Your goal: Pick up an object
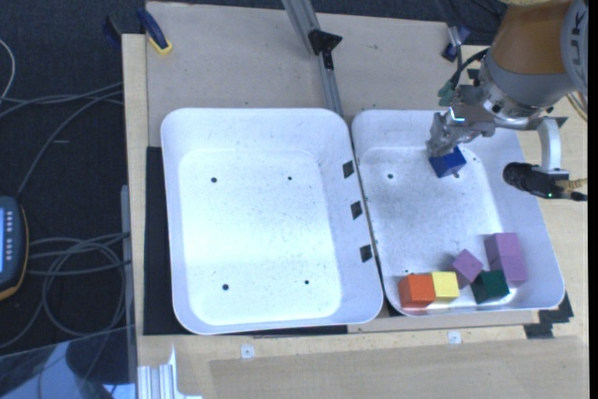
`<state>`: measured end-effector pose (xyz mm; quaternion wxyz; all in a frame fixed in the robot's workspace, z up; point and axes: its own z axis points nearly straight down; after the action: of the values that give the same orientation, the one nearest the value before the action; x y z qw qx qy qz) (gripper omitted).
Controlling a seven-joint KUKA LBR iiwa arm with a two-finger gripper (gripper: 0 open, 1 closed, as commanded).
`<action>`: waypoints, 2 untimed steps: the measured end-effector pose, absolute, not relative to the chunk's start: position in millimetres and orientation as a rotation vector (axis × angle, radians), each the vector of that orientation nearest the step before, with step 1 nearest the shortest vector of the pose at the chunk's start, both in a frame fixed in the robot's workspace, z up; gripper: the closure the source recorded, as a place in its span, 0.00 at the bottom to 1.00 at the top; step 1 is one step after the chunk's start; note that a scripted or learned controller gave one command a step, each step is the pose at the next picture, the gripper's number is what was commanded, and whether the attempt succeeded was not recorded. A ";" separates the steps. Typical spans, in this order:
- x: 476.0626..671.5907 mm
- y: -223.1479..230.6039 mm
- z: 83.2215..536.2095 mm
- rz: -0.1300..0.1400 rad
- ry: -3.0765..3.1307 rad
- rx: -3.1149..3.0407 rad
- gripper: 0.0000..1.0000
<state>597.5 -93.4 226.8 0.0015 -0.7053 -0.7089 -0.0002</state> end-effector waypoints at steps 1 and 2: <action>586.0 -50.6 225.9 -0.001 -2.225 -2.213 1.00; 574.4 8.0 220.4 0.000 -2.226 -2.210 1.00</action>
<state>574.4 8.0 220.4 0.0023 -0.7046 -0.7096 -0.0002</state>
